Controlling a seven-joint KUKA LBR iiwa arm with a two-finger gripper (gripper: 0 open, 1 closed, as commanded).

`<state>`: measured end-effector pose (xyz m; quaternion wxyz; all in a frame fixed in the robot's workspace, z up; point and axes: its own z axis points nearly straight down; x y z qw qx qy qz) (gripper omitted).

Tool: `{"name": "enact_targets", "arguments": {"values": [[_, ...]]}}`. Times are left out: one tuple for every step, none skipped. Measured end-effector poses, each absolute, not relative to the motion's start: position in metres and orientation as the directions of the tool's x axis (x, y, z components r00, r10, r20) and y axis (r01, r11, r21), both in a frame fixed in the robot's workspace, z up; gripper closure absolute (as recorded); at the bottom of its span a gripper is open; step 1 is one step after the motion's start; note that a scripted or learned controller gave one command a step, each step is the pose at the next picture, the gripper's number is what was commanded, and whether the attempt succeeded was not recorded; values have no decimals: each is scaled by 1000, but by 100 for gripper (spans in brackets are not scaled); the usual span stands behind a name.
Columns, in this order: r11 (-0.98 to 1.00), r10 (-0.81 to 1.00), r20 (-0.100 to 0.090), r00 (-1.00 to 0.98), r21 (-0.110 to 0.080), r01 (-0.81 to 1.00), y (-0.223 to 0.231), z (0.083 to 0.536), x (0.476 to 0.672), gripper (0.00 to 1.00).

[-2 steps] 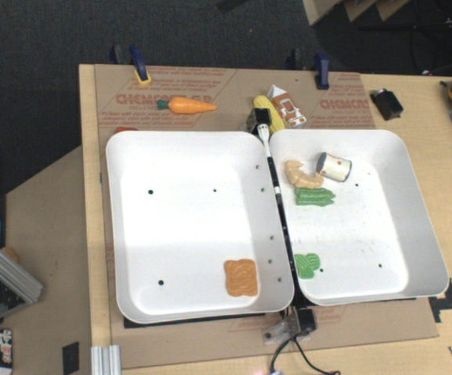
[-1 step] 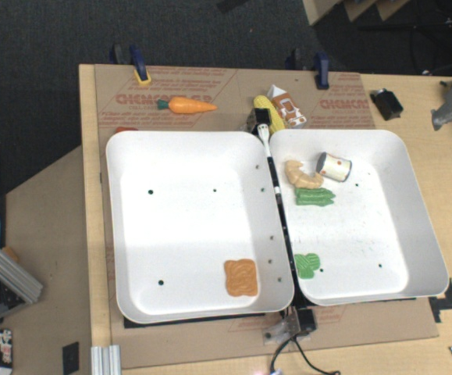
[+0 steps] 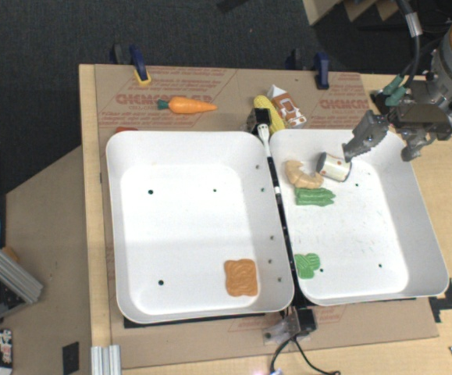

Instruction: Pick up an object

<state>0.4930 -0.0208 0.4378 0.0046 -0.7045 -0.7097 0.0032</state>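
My gripper (image 3: 387, 144) hangs over the back of the right bin (image 3: 413, 233), open, its two fingers spread wide with nothing between them. The left fingertip (image 3: 352, 151) ends right beside a small white and tan cylinder (image 3: 333, 166) lying on the bin floor; whether they touch I cannot tell. To the left of the cylinder lies a tan pastry-like piece (image 3: 304, 176), with a flat green piece (image 3: 314, 198) just in front of it. A small green leafy piece (image 3: 307, 265) sits near the bin's front left corner.
The left bin (image 3: 132, 209) holds an orange waffle-like square (image 3: 241, 277) near its front right corner. Behind the bins, on the cardboard, lie a carrot (image 3: 188, 105), a yellow banana-like toy (image 3: 264, 109) and a brown and white packet (image 3: 289, 109).
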Motion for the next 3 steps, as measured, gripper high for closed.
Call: {"name": "enact_targets", "arguments": {"values": [[1, 1000, -1, -1, 5, 1000, -25, 455, 494, 100], [3, 1000, 1, -3, 13, 1000, -2, 541, 479, 100], [0, 1000, 0, 0, 1, 1000, -3, 535, 479, 0]]}}
